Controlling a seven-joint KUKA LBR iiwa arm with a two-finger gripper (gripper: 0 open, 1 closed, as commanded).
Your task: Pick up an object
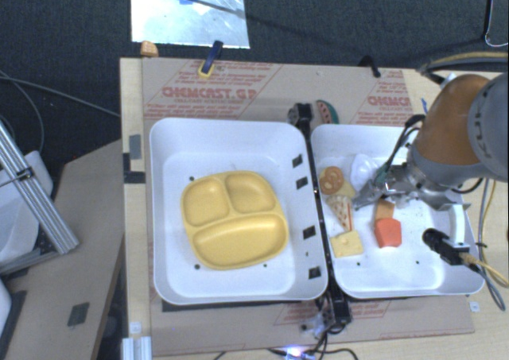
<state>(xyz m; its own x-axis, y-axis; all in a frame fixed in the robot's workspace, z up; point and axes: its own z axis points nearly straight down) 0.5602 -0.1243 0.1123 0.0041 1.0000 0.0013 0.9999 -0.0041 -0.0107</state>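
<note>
Dark carpet surrounds the bench; over the right bin (413,275) the gripper (380,188) hovers by an orange block (387,232). Its grip I cannot tell; nothing looks lifted yet.

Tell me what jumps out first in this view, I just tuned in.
The yellow divided plate lies alone in the left bin. The arm's orange band looms over the right bin, its gripper low among small food pieces: an orange block, a pale yellow piece and a round brown piece.
</note>
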